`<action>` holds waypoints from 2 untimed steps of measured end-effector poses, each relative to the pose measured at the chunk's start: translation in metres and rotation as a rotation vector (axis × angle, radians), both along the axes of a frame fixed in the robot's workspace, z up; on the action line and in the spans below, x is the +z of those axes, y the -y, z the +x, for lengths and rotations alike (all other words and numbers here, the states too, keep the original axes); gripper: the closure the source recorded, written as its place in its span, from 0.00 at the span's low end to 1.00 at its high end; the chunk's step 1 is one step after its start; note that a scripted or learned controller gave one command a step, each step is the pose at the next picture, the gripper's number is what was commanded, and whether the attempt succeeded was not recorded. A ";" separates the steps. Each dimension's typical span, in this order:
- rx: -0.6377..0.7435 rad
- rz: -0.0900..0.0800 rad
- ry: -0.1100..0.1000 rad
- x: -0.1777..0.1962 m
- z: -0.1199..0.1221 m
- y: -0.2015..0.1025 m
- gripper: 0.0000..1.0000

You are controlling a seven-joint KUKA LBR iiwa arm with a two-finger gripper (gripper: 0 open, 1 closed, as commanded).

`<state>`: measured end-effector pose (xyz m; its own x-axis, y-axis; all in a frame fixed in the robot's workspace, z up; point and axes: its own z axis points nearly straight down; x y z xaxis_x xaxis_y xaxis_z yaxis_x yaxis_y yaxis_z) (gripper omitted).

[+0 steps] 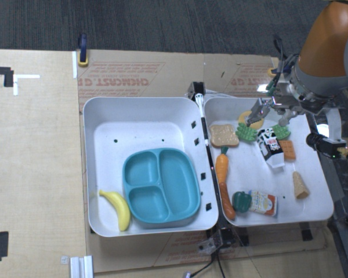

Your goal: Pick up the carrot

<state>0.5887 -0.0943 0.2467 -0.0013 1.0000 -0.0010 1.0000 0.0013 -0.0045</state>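
We see the carrot (223,184) lying along the right bin's (316,208) left wall, below the toast slice (223,135). The end effector (271,112) hovers at the far side, fingers spread, pinching nothing.

Orange carrot (223,181) with a small green top, lying in the white right bin (320,204); beside it a tan slice of toast (223,135) with a paler centre; green leafy pieces (247,134) just right of that, a yellow item (247,118) behind them; a black-and-white patterned carton (271,144), an orange block (287,150), a beige cone (300,185); near edge, a dark green pepper (241,201) against an orange-and-white packet (263,203); left bin (98,117) white too, holding a teal divided plate (161,185) and a yellow banana (118,208); grey arm (327,45) with its orange band, far right; bench (32,172) pale tan, brown cardboard (133,74) with red print.
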 end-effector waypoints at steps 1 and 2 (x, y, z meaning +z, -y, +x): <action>0.186 0.002 0.001 -0.121 -0.022 0.003 0.00; 0.119 0.000 0.005 -0.130 0.006 0.003 0.00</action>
<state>0.5942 -0.0968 0.1165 -0.1204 0.9927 -0.0017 0.9927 0.1204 0.0002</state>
